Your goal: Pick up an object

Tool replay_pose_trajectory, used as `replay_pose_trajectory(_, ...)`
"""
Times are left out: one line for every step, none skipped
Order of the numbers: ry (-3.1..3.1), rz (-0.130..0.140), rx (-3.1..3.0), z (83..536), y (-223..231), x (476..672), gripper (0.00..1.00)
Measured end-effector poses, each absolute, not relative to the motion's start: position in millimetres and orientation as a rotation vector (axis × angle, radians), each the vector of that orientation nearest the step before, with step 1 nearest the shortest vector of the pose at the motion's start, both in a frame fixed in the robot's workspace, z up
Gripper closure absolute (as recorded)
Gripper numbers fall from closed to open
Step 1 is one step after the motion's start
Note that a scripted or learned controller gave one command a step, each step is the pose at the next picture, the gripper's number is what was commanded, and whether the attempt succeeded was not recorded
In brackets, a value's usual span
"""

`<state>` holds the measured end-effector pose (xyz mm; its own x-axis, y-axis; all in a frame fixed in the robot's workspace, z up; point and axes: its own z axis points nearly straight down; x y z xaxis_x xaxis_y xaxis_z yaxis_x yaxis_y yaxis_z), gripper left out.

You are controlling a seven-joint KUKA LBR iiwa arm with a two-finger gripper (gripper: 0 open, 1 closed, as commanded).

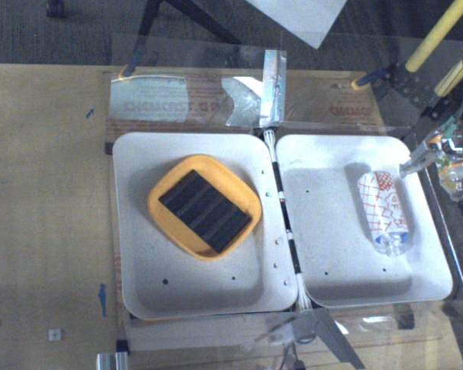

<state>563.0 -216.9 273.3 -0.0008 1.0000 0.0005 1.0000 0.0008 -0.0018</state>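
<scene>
Pale wooden table (46, 206) spreads under everything, with dark floor and chair legs beyond its far edge. On it sit two shallow white bins side by side, touching along their inner rims.

Well away from the end effector (417, 160), across the shared rims, the left bin (131, 268) holds an orange pad with a dark ribbed panel (204, 206), lying flat and turned diagonally near the bin's middle.

The right bin (324, 260) lies directly beneath and beside the end effector. In it is a small clear bottle with a red-and-white label (383, 210), on its side. Its long axis runs from the bin's far side toward the near side, tilted only slightly, and its clear end points toward the near rim.

The end effector hangs over the far right corner of this bin, at the view's right margin. Whether it is spread or pressed together cannot be told; it is partly cut off and blurred.

The bottle is by far the nearer candidate. Its far end lies just beside the end effector's tip, toward the bin's middle, and I cannot tell whether they touch. There is bare bin floor on the bottle's inner side, but the outer wall stands near its other flank. A grasp across the short axis probably leaves little room on that side.
</scene>
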Motion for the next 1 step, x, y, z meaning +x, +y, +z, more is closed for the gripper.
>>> replay_pose_trajectory(-2.487, 0.0, -1.918, 161.3, -178.9, 632.1, 0.0)
